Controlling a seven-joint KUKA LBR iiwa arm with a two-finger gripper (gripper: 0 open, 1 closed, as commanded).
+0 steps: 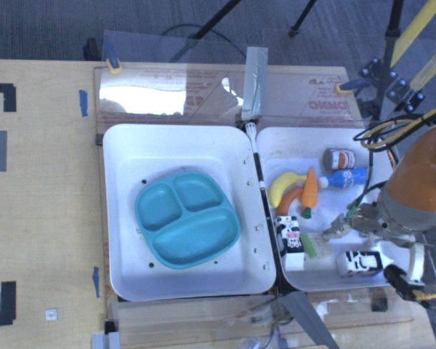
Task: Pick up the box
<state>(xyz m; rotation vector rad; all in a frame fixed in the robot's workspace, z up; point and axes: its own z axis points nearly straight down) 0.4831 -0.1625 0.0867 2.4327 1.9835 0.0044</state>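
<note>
A small white box with black patches (291, 240) lies in the right bin (276, 145), against its left wall near the front. A second white-and-black item (360, 262) lies near that bin's front right. My gripper (347, 222) hangs over the right half of this bin, to the right of the box and just above the second item. It sits below the grey arm with its orange band (423, 174). Nothing shows as held in it.
A banana (283, 186), a carrot (309, 189), a can (339, 158) and a blue bottle (346, 178) lie at the back of the right bin. A green piece (308, 249) lies beside the box. The left bin (123, 217) holds a teal divided plate (187, 217).
</note>
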